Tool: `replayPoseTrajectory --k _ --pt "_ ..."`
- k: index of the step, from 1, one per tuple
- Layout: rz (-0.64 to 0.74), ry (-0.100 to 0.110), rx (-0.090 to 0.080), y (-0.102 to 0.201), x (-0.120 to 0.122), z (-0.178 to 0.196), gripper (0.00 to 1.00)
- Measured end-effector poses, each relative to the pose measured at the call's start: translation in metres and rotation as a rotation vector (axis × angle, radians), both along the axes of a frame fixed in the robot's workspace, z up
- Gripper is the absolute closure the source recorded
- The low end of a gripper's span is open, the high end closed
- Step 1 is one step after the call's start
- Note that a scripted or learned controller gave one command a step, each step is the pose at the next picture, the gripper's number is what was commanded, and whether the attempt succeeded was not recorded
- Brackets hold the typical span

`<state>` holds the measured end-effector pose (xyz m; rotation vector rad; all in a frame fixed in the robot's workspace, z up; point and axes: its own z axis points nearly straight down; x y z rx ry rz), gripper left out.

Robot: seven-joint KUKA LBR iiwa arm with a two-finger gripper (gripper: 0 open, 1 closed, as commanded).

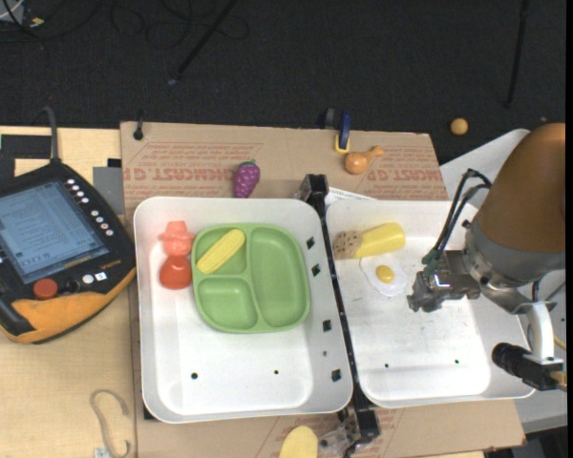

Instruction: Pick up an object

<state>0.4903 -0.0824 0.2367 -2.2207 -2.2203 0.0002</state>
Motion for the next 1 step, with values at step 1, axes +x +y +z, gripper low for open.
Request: replayPoseTrajectory --k 1 --pt "-0.001 0.004 0.000 -0.0053 -0.0011 -0.0102 1.00"
